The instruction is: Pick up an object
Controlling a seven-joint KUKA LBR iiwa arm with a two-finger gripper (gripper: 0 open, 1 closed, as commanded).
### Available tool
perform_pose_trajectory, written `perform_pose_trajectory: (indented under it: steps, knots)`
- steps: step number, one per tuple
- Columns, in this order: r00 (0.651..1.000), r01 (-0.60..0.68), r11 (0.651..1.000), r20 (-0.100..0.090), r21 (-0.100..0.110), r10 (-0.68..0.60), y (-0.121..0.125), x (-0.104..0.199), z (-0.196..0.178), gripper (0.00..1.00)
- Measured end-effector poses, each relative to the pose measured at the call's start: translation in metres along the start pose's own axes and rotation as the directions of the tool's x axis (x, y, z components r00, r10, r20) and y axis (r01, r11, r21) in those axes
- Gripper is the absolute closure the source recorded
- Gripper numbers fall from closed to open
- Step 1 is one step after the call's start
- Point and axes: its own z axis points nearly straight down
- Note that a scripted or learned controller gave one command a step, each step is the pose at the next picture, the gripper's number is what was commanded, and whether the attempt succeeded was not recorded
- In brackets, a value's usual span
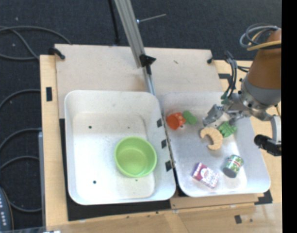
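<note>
We found the gripper (pixel 217 115), fingers apparently apart and empty, just above the tan crescent toy (pixel 213 137).

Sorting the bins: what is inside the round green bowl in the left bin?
The round green bowl shows only its own green inner surface; nothing lies in it. The spot of left white bin beneath it is covered.

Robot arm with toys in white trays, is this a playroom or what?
Probably a robot lab, not a playroom. The arm hangs over two white bins on a wooden bench, with loose cables on dark carpet and a metal camera pole.
</note>
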Motion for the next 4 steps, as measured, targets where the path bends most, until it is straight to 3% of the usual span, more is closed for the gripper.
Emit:
perform_pose_trajectory:
  steps: [1,3,4]
  knots:
    - [1.0,-0.001,1.0,0.0,0.0,0.001,0.0,0.0,0.0,0.0]
    - [1.0,-0.004,1.0,0.003,0.002,0.004,0.008,-0.013,0.103,0.0]
    - [1.0,-0.005,1.0,0.007,-0.011,0.005,0.012,-0.016,0.118,0.0]
